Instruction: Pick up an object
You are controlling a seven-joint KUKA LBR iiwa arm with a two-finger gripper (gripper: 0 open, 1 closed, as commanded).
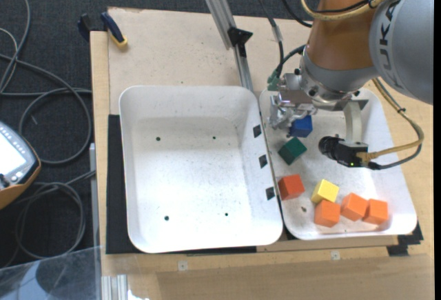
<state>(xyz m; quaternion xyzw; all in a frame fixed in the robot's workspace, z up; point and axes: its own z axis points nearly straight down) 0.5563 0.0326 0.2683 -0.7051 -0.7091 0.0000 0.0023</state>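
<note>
Pincer (pixel 293 114) just above blue block (pixel 301 127) in right bin (pixel 398 209)

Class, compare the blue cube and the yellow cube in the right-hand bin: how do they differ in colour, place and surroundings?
The blue cube is blue and the yellow cube is yellow. The blue cube lies farther up the bin, right by the gripper; the yellow cube lies nearer the front, apart from it. The blue cube neighbours a green cube; the yellow cube sits among orange cubes. Both are small cubes in the right bin.

We see a blue block (pixel 301 127), a green block (pixel 293 150), a yellow one (pixel 326 191), and seemingly four orange blocks (pixel 355 207).
</note>
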